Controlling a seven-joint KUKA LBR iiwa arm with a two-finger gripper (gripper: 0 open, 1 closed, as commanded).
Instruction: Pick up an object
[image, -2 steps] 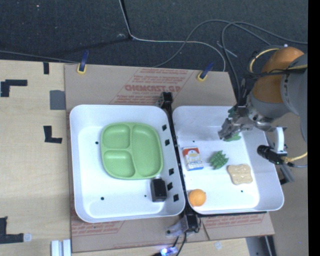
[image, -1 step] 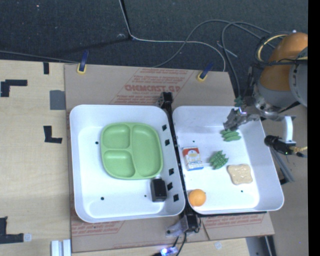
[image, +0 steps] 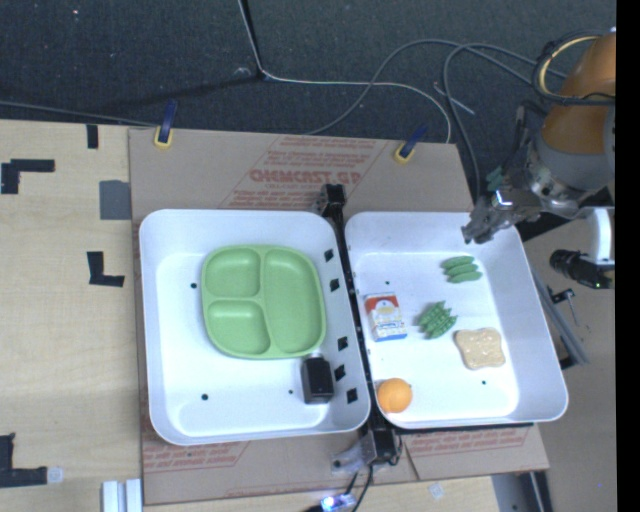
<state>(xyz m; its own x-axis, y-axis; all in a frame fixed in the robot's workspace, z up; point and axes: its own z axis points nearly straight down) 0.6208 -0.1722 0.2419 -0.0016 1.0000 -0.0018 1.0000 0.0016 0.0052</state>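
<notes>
Two bins on the desk. Right bin (image: 530, 330) holds pea pod (image: 460, 268), green leafy piece (image: 436, 319), small carton (image: 385, 317), cracker (image: 480, 347), orange (image: 394, 395). Left bin (image: 165, 330) holds green divided plate (image: 264, 301), black block (image: 317, 380). Gripper (image: 480, 228) hangs over right bin's far right corner, near pea pod; finger spread: cannot tell.

Cardboard sheet (image: 300, 170) under bins — cables (image: 400, 60) behind.

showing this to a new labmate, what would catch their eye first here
Most striking is the green divided plate in the left bin, with a small black block by its lower right corner. The right bin holds scattered toy food, the orange at its lower left brightest. The claw sits at that bin's upper right rim.
</notes>
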